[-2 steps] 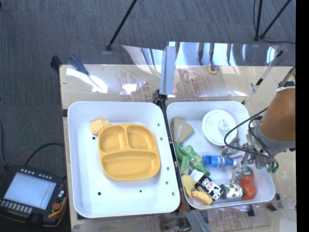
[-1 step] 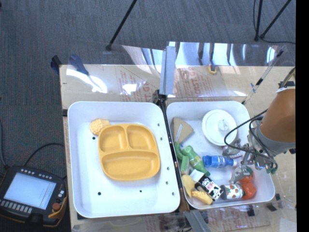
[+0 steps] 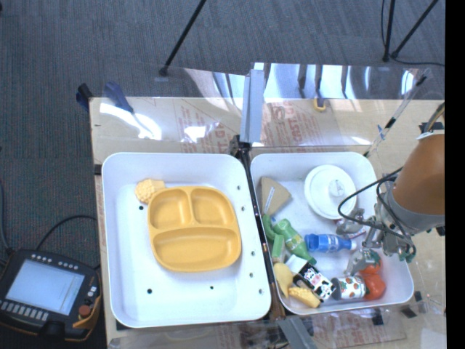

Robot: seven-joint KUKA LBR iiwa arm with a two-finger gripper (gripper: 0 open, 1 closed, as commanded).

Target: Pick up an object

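Gripper (image 3: 367,244) hovers low in the right white bin (image 3: 290,163), just right of the clear plastic bottle with blue cap (image 3: 328,242), above the red round toy (image 3: 370,281). Finger spread: cannot tell. Best to descend straight on the bottle's body, clear of the white round lid (image 3: 330,190).

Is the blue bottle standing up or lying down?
Lying down. The blue bottle rests on its side in the right bin, stretching across toward the tool.
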